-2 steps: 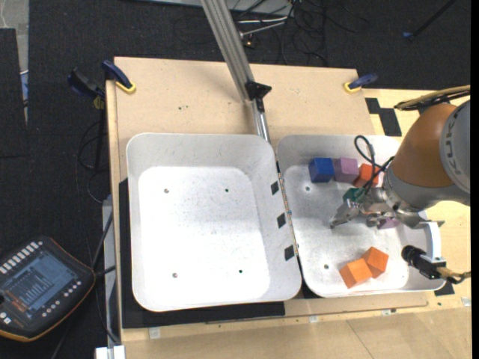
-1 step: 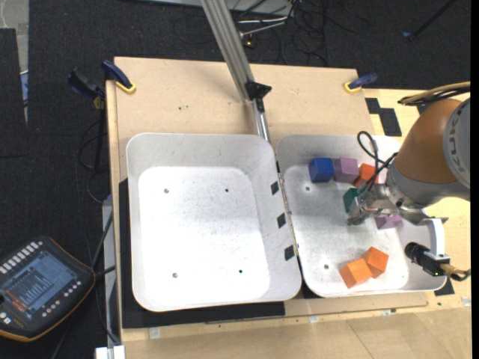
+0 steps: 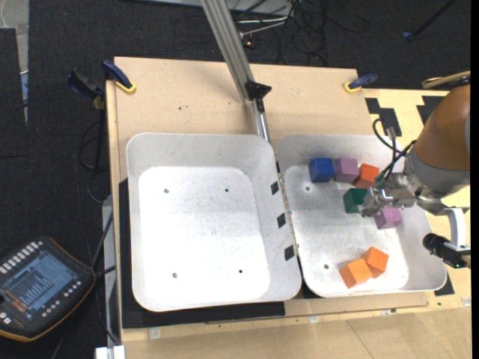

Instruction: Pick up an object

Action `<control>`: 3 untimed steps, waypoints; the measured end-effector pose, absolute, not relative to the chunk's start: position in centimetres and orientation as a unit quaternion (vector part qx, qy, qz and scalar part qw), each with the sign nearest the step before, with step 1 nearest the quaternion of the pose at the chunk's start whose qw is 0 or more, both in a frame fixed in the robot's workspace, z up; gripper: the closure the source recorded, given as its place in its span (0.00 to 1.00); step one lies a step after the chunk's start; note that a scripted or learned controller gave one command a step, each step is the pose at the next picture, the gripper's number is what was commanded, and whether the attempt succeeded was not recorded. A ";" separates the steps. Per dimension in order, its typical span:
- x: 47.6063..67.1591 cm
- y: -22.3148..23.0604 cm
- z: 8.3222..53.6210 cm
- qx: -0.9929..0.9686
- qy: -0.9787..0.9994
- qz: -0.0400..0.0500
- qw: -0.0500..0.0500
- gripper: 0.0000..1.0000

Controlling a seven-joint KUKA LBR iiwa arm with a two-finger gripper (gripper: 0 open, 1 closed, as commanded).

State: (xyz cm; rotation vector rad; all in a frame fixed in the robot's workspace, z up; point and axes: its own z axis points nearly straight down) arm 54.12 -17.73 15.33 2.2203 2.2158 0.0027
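Observation:
The right bin (image 3: 322, 275) holds several small blocks. A blue block (image 3: 321, 169), a purple block (image 3: 346, 169) and an orange block (image 3: 367, 174) sit in a row near its far side. A green block (image 3: 354, 199) lies just below them. Another purple block (image 3: 388, 217) sits right under the arm's wrist. Two orange blocks (image 3: 355, 272) (image 3: 376, 260) rest near the front edge. My gripper (image 3: 376, 205) hangs low over the bin between the green block and the lower purple block, touching or nearly touching both.
The left bin (image 3: 150, 155) sits beside the right one on the wooden bench. A slanted metal pole (image 3: 232, 51) crosses the back of the bench. A teach pendant (image 3: 37, 283) lies at the lower left, off the bench.

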 end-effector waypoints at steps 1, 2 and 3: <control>53.6 -18.4 20.1 0.708 0.706 0.001 0.003 1.00; 53.8 -18.4 24.5 0.706 0.708 0.001 0.003 1.00; 53.7 -13.9 24.9 0.704 0.710 0.001 0.000 1.00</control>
